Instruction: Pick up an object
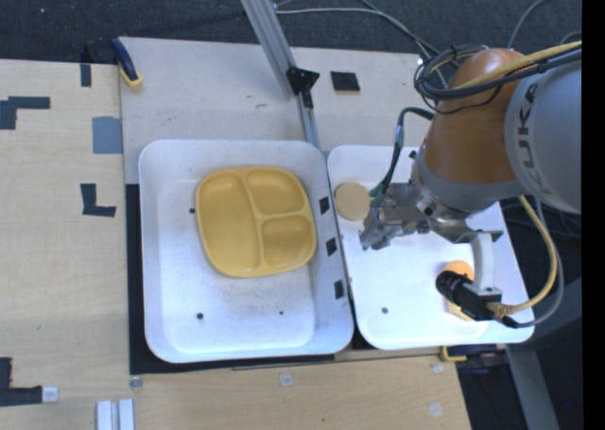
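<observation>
Since the tan round disc [351,199] lies by the right bin's [416,319] top-left corner, the gripper [374,232] hangs low just beside it, probably lining up a grab, finger state impossible to tell, while the yellow divided plate [255,221] sits mid left bin [170,324].

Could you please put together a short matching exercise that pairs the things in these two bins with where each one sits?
Things:
1. yellow divided plate
2. tan round disc
3. gripper
4. small orange object

Places:
A. in the right bin, near its right side, beside a black part of the arm
B. at the upper left corner of the right bin, next to the divider
C. in the middle of the left bin
D. over the left part of the right bin, just below the disc

Pairs: 1-C, 2-B, 3-D, 4-A
</observation>
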